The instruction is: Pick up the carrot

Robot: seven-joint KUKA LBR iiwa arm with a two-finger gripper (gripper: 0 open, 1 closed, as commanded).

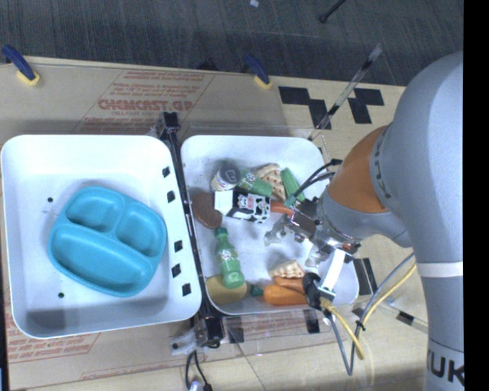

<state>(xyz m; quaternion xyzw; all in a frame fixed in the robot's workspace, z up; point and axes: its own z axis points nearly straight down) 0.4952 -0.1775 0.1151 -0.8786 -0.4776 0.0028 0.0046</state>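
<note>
Camera view, slanted down over both bins. Arm (407, 177) in from the right, wrist bent low over the right bin (197, 155), presumably to bring the gripper (297, 226) down near the clutter. Gripper above the bin's middle-right, just beside a thin orange piece. Jaw state: cannot tell, metal parts and cables cover the tips. Nothing seen between them, so no hold claimed.

Carrot (284, 294) flat against the near wall of the right bin, at the lower right, long axis along the wall. Probably resting where the wall stopped it. Pale ridged item (289, 269) touching its upper side; green bottle (226, 257) just to its left, cap pointing away from the near wall. Black-and-white carton (248, 204), tin can (227, 173) and brown oval piece (205, 208) further up, well apart from the carrot.

Left bin (16, 218): blue divided tray (107, 239) lying flat, likely the drop spot for later tasks.

Judgement: gripper short of the carrot, toward the bin's centre. Next move calls for a shift toward the near wall; wall and crowding neighbour leave little finger room, so a miss or a wrong pick is a risk.
</note>
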